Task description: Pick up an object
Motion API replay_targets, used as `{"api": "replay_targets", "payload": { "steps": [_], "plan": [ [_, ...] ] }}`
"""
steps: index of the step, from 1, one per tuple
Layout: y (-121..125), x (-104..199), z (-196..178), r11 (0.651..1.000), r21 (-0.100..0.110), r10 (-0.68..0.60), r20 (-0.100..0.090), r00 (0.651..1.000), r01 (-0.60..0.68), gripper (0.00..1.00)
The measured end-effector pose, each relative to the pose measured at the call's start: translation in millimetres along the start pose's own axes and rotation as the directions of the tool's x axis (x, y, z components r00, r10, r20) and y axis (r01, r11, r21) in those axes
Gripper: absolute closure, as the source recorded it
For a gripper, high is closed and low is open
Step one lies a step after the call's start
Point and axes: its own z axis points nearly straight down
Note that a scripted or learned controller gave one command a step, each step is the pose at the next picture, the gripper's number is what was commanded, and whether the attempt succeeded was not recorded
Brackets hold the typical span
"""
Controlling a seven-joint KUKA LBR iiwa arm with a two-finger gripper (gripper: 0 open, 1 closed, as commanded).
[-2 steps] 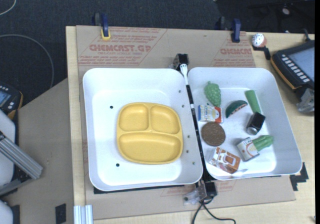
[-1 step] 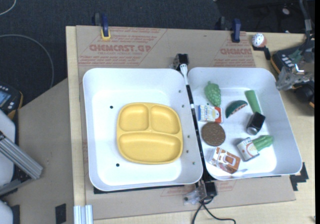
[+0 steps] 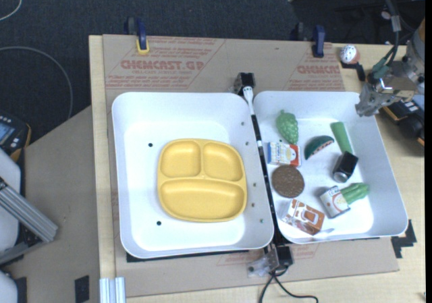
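The right bin (image 3: pixel 385 180) holds several small objects: a bumpy green fruit (image 3: pixel 288 126), a small white carton (image 3: pixel 282 153), a dark green wedge (image 3: pixel 318 146), a green stick (image 3: pixel 341 136), a black can (image 3: pixel 345 167), a brown disc (image 3: pixel 287 181), a white-and-green item (image 3: pixel 344 197) and an orange-and-white packet (image 3: pixel 304 217). My gripper (image 3: pixel 370 102) hangs over the far right corner of this bin, above the rim and away from all the objects. Nothing shows in its grasp.
The left bin (image 3: pixel 131 160) carries a yellow divided plate (image 3: pixel 201 180) in its middle. Two clamps (image 3: pixel 141 33) (image 3: pixel 317 40) hold the board at the back. A black divider (image 3: pixel 255 133) runs between the bins.
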Motion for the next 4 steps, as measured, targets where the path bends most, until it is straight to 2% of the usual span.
{"api": "replay_targets", "payload": {
  "steps": [1, 2, 3, 4],
  "plan": [
    [14.1, 65.0, -3.0, 1.0, 0.001, -0.003, -0.003, 1.0, 0.003, 1.0],
    [45.4, 93.6, 14.3, 1.0, 0.001, 0.001, -0.001, 1.0, -0.001, 1.0],
    [58.8, 142.6, 0.0, 1.0, 0.0, -0.001, -0.003, 1.0, 0.001, 1.0],
    [-4.2, 145.9, -64.7, 1.0, -0.001, 0.004, -0.002, 1.0, -0.004, 1.0]
  ]
}}
